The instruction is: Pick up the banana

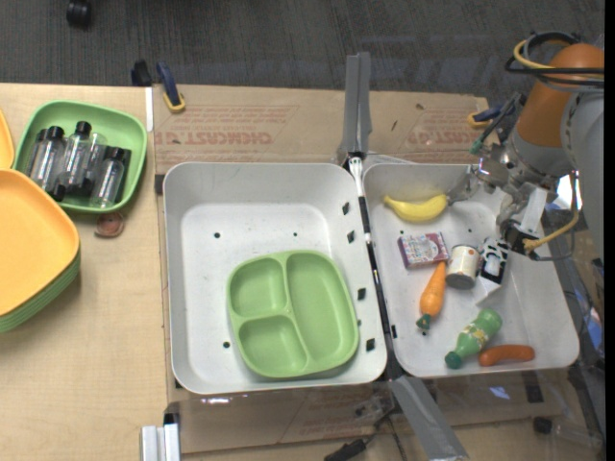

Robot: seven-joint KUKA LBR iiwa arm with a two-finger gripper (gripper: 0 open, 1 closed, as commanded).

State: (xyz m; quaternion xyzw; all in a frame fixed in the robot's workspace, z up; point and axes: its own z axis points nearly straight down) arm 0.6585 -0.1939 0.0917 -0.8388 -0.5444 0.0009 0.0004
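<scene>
The yellow banana (pixel 415 206) lies in the right bin (pixel 553 301), near its far left corner, curving up at both ends. My gripper (pixel 464 186) hangs just to the right of the banana's right tip, close above the bin's far wall. It reaches in from the grey arm with the orange band at the upper right. Nothing shows between the gripper and the banana.
Also in the right bin are a pink packet (pixel 423 250), a white can (pixel 462 265), a carrot (pixel 432 291), a green bottle (pixel 474 337) and a red-orange pepper (pixel 506 354). The left bin (pixel 192 257) holds a green divided plate (pixel 288 312). A green tray of bottles (pixel 82 157) sits far left.
</scene>
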